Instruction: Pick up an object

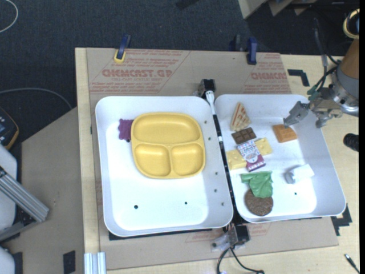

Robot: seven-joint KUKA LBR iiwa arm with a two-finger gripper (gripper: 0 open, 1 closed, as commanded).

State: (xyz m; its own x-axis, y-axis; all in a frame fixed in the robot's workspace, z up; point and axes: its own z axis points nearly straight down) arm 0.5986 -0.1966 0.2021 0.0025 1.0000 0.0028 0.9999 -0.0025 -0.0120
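Sitting in the right bin [325, 178], past the brown cookie [259, 204] and candy packet [251, 153], the orange block [284, 133] looks light and stiff; grip its flat sides. Just beyond it hovers the gripper [305, 114], seemingly spread, holding nothing.

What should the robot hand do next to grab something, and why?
Probably drop a little lower and to the left, onto the orange block. The gripper hangs just above and to the right of that block in the right bin, nearer to it than to the toast triangle or the brown square. Nothing is between its fingers yet.
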